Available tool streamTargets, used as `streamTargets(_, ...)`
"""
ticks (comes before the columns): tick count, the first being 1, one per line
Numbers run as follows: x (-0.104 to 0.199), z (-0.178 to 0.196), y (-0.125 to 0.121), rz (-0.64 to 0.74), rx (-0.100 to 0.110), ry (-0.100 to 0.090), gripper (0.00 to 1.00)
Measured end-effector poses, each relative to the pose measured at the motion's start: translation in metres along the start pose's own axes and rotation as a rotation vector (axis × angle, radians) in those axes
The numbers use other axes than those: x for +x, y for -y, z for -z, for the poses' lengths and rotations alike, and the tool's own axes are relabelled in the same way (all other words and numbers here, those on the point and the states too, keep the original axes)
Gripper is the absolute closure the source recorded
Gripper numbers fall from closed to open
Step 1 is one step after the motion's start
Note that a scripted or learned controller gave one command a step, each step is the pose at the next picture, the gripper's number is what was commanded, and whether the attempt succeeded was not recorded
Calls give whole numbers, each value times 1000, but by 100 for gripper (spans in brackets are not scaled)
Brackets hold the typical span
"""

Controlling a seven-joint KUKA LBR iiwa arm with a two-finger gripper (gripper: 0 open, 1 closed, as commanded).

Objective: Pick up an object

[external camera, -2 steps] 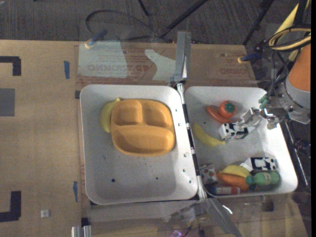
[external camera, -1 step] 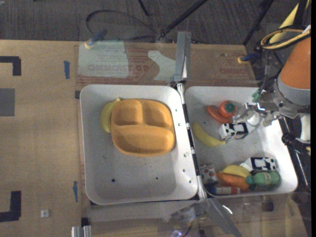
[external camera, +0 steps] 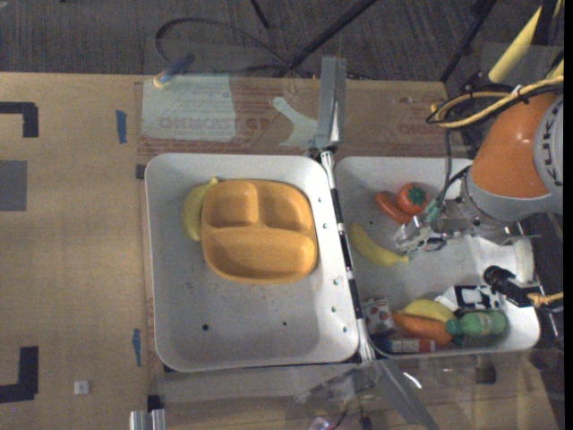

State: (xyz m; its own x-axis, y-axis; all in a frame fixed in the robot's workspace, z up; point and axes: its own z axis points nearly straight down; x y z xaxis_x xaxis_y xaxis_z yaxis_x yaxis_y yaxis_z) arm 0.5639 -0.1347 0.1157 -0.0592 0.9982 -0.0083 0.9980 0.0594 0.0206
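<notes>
My gripper (external camera: 419, 238) hangs over the middle of the right bin (external camera: 528, 334), at the end of the grey and orange arm (external camera: 515, 164) that comes in from the right. Its tip sits just right of a yellow banana (external camera: 374, 247) lying aslant on the bin floor, close to the banana's right end. Whether it touches the banana is unclear. Just above the gripper lie an orange-red carrot-like piece (external camera: 390, 207) and a red tomato-like toy (external camera: 413, 197) with a green top.
Along the right bin's front edge lie a small can (external camera: 378, 314), a yellow fruit (external camera: 428, 310), an orange carrot (external camera: 423, 327), a green bottle (external camera: 476, 325) and a black-and-white item (external camera: 473, 297). The left bin (external camera: 170, 330) holds an orange divided tray (external camera: 258, 228) over a yellow object (external camera: 192, 211).
</notes>
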Motion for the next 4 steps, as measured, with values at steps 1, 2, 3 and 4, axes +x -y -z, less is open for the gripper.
streamTargets(1, -9, -10, -55, -15, -18, 7, 0)
streamTargets(2, -2, 56, -18, -294, 19, -3, 0)
streamTargets(3, -22, -24, -52, -229, 21, -4, 0)
streamTargets(4, -21, -13, -54, -226, 15, -2, 100)
